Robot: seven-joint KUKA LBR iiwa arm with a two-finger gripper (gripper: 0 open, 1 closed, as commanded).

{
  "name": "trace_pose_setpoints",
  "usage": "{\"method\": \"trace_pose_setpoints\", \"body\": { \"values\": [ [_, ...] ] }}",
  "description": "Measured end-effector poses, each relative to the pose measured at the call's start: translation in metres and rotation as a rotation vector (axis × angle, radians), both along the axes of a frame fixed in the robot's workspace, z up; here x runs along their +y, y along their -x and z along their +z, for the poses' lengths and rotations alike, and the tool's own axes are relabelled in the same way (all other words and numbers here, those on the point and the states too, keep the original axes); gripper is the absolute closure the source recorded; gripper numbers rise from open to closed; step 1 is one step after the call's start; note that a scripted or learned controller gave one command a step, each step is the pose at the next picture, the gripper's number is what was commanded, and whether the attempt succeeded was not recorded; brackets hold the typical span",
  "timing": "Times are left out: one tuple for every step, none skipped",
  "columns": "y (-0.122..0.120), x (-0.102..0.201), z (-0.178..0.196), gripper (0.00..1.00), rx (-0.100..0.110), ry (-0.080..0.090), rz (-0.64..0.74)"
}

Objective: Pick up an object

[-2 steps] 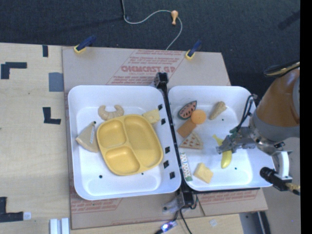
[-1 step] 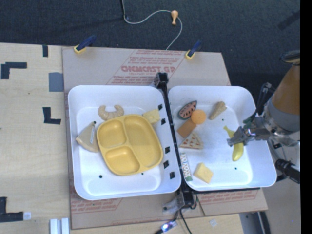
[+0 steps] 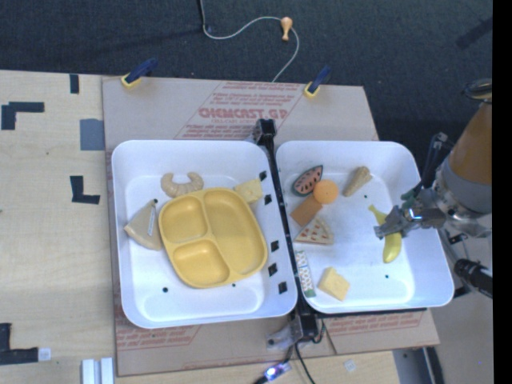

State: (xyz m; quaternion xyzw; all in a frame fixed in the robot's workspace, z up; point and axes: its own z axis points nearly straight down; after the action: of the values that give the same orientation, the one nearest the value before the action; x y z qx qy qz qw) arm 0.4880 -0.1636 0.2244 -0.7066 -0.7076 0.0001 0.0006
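Note:
My gripper (image 3: pixel 390 226) hangs low over the right side of the right bin (image 3: pixel 428 290). It sits right over the middle of a yellow banana (image 3: pixel 391 250), whose two ends stick out above and below it. The view leaves unclear whether the banana is gripped or just lies under the gripper. Further left in this bin lie a watermelon slice (image 3: pixel 307 180), an orange ball (image 3: pixel 325 192), a tan oblong piece (image 3: pixel 357 181), a brown block (image 3: pixel 306 211), a waffle-patterned wedge (image 3: pixel 314 232) and a cheese cube (image 3: pixel 334 283).
The left bin (image 3: pixel 136 298) holds a yellow divided plate (image 3: pixel 212 237), a tan curved pastry (image 3: pixel 182 184), a beige wedge (image 3: pixel 144 226) and a pale yellow piece (image 3: pixel 250 190). A wrapped bar (image 3: pixel 303 272) lies against the divider. A cable (image 3: pixel 240 30) trails behind the bins.

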Motion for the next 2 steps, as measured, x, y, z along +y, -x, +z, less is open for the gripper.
{"method": "trace_pose_setpoints", "body": {
  "values": [
    [-0.032,0.047,-0.011,1.0,0.001,-0.001,0.006],
    [-0.056,0.09,0.001,1.0,-0.001,0.0,0.005]
  ]
}}
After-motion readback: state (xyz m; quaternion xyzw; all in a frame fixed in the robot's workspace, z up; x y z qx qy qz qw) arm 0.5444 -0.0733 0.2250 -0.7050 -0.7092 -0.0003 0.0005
